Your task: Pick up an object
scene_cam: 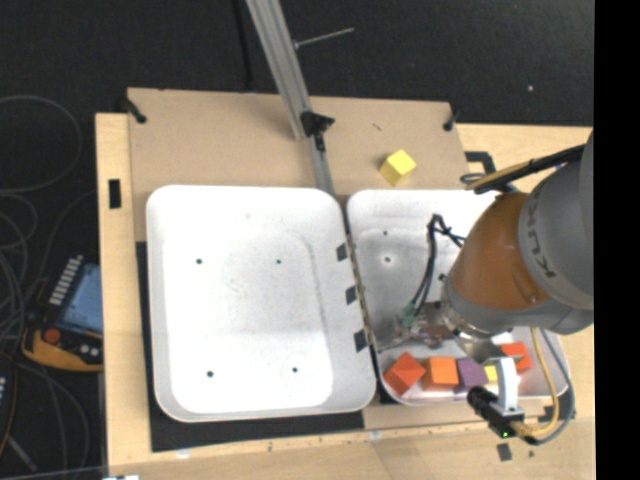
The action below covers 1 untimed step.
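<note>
Along the near wall of the right bin lie several small blocks: a red-orange block, an orange block, a purple block, a small yellow piece and another orange block. My gripper hangs low in this bin, just behind the row of blocks, under the arm's orange wrist band. The wrist hides most of it, and I see nothing held.
A yellow cube lies on the bench board behind the right bin, outside both bins. The left bin stands beside the right one. A slanted metal rail runs down to the gap between the bins.
</note>
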Tool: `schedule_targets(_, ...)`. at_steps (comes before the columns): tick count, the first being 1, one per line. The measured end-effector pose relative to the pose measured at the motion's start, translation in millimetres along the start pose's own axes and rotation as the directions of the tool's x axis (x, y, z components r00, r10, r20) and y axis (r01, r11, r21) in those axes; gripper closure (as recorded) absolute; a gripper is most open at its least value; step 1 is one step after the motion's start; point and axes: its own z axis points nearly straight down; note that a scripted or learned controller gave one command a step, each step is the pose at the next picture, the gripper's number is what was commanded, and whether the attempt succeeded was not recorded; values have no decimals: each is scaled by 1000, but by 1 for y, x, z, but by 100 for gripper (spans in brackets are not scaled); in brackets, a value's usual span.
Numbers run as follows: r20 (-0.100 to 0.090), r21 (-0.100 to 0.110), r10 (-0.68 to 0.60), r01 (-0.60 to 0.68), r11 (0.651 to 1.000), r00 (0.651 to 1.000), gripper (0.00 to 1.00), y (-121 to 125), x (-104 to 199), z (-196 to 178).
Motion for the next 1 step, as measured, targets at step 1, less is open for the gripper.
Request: schedule_targets(1, -1, 0, 9, -9, 1000, 1000, 0, 0, -1, 0)
